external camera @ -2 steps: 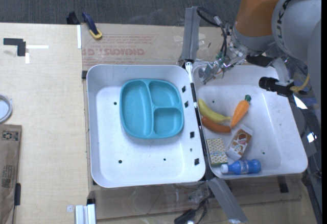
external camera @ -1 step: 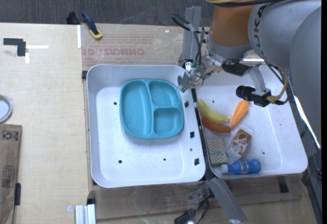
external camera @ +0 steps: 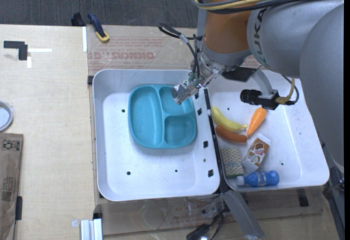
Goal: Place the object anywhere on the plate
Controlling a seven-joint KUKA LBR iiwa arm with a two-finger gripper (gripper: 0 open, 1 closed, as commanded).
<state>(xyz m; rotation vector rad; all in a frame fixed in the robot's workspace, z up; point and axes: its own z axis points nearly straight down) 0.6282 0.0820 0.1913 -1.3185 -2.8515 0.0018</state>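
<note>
Overhead, the grey arm [external camera: 284, 31] with its orange band reaches in from the right and dominates the bench, where two white bins sit side by side. The left bin [external camera: 109, 168] holds a blue divided plate [external camera: 158, 118]; the right bin [external camera: 306, 162] holds the loose items. The gripper [external camera: 183, 91] hangs low over the plate's upper right corner, close to the wall shared by the bins. Whether its fingers are spread or pressed together cannot be told from this slant, and nothing can be made out between them.

Which object the task means is not settled by the view. The likely candidates lie in the right bin: a banana [external camera: 227, 119], an orange sausage-shaped piece [external camera: 232, 135] just below it, a carrot [external camera: 257, 120], a small carton [external camera: 256, 153], a mesh pad [external camera: 232, 161] and a blue bottle [external camera: 260, 179].

The risk, as I judge it, is an empty-handed try: the gripper is over the plate while every candidate lies across the divider. A later reach could also clip the shared wall.

The banana's long axis runs from upper left to lower right; the carrot slants with its tip down to the left; the bottle lies nearly level, left to right.
</note>
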